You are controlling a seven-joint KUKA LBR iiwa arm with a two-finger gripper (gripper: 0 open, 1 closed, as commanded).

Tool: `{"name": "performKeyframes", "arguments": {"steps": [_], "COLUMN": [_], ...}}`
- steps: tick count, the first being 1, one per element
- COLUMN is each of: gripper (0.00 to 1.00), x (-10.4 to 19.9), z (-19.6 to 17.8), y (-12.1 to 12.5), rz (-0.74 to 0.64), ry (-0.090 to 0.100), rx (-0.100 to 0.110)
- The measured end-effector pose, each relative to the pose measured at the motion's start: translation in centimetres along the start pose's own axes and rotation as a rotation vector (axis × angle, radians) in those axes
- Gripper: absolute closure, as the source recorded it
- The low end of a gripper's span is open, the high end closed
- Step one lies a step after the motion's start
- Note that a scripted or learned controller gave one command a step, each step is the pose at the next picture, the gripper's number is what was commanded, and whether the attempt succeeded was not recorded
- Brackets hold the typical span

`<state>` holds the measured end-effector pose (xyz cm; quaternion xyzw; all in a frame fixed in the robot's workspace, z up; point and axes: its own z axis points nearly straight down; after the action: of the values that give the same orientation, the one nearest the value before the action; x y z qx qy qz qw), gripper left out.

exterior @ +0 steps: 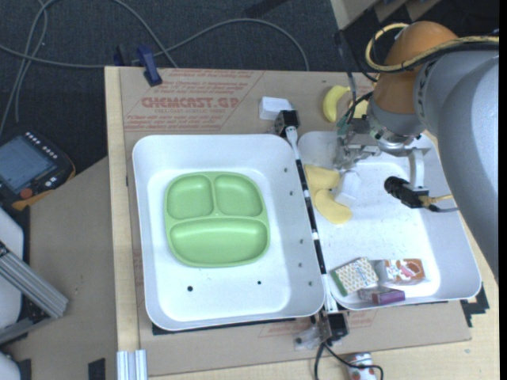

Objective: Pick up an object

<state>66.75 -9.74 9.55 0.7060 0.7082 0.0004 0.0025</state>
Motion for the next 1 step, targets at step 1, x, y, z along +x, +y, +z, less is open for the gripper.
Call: {"name": "performKeyframes", "arguments": {"steps": [1], "gripper": [0.0], "x": [0.03], "z": [0.02], "y": [-0.01], "rz": [0.0], "ry": [0.0], "rx": [0.001]}}
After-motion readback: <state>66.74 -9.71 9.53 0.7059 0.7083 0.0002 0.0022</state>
